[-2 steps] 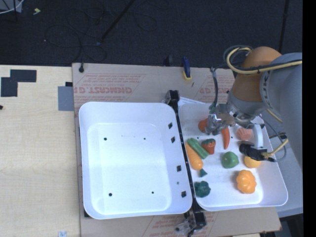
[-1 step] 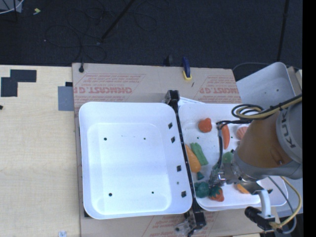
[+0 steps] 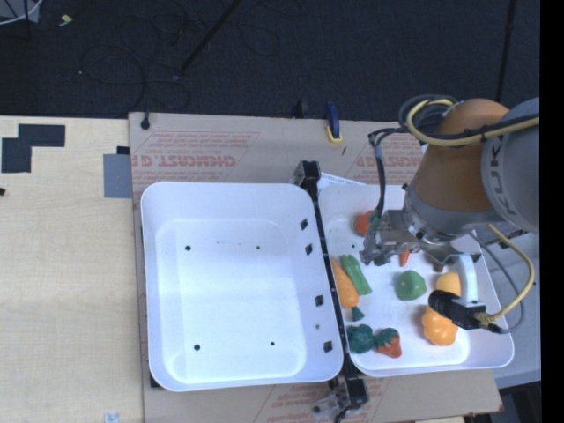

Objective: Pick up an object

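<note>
White right bin (image 3: 493, 355) holds all the toys, so I've got the gripper (image 3: 385, 247) low over them (fingers unreadable), nearest the green piece (image 3: 355, 273); left bin (image 3: 159, 236) waits.

Even overhead light, soft focus, dark backdrop behind.

The surface (image 3: 62, 280) is light wood with a few dark patches on it. A brown cardboard sheet (image 3: 229, 148) with red writing lies on top. Behind is a dark floor (image 3: 264, 42) with thin cables (image 3: 132, 51).
</note>
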Tool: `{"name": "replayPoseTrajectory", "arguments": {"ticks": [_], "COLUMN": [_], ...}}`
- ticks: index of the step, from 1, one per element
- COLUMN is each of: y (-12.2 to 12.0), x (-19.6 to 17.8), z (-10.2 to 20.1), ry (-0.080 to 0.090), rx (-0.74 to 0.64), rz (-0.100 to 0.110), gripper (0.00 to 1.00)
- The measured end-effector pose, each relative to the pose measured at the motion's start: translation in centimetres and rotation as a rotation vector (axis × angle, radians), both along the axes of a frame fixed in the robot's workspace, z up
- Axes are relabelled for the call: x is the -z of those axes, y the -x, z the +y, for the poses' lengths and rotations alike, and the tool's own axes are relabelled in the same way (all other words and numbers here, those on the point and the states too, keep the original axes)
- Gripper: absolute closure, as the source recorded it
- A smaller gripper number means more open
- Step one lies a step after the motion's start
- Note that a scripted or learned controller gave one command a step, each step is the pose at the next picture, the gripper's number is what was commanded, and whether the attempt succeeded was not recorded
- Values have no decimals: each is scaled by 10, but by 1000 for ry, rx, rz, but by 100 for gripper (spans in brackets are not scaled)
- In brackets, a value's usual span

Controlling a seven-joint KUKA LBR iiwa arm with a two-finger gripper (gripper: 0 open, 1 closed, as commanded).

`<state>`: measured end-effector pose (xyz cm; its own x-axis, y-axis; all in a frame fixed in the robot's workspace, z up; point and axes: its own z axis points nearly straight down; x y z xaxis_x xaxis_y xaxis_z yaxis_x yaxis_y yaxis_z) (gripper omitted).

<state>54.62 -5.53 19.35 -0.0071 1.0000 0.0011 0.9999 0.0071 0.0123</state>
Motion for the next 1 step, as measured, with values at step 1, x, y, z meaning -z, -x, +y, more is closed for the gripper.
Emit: {"name": "replayPoseTrajectory", "arguments": {"ticks": [1], "y": [-46], "x": [6], "z": [70], "ry": [-1], "rx": [-1], "rz": [12], "gripper": [100]}}
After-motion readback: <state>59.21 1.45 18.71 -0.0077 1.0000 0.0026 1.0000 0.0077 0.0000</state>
